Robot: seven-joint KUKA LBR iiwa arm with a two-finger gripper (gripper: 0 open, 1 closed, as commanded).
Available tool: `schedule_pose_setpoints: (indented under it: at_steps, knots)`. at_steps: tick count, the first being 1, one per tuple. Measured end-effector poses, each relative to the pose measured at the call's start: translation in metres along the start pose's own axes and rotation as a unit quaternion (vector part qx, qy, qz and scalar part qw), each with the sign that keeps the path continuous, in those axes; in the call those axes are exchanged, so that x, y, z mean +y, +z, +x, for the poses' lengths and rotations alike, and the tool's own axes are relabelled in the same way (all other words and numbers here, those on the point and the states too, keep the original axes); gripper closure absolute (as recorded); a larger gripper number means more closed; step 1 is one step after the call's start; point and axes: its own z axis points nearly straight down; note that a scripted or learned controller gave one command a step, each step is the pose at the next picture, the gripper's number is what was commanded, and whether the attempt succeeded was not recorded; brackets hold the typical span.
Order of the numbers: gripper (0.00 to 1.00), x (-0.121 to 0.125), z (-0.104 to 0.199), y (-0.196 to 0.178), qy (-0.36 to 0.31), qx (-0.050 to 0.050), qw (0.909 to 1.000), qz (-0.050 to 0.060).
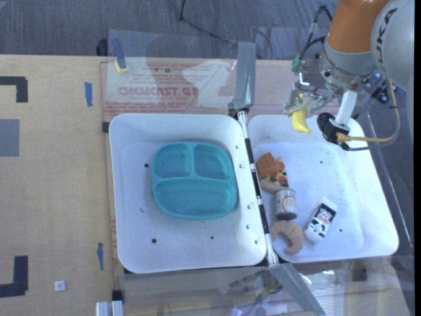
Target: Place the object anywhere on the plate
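A small yellow banana-shaped toy [300,122] is seen at the gripper [302,110], at the far edge of the right shallow white bin [368,196], near that bin's far-left corner. The toy hangs directly under the metal fingers, its upper end tucked between them, so the fingers are judged clamped on it; the exact contact is partly masked by the gripper body. Whether the toy's lower tip touches the bin floor cannot be told.

The grey arm with the orange band [358,18] is seen reaching in from the upper right, wrist above the far rim of the right bin.

The teal three-compartment plastic plate [195,180] lies flat in the middle of the left shallow white bin [131,143]. The plate is well apart from the gripper and the toy: it sits across the divider between the two bins, to the left and nearer the camera.

Other items are located in the right bin, along its left side: a small brown-and-orange soft toy [271,170] just beside the divider, a small cylindrical can with a dark lid [285,203] just below it, a tan croissant-shaped toy [289,234] at the near-left corner, and a small white-and-black carton [321,220] just right of the croissant. All are apart from the gripper.
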Motion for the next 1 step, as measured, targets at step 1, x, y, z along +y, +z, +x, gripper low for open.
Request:
schedule_pose_setpoints:
  at_steps: [1]
  knots:
    - [1.00,-0.0192,0.0620,0.0591,-0.032,0.001,0.9995,0.001]
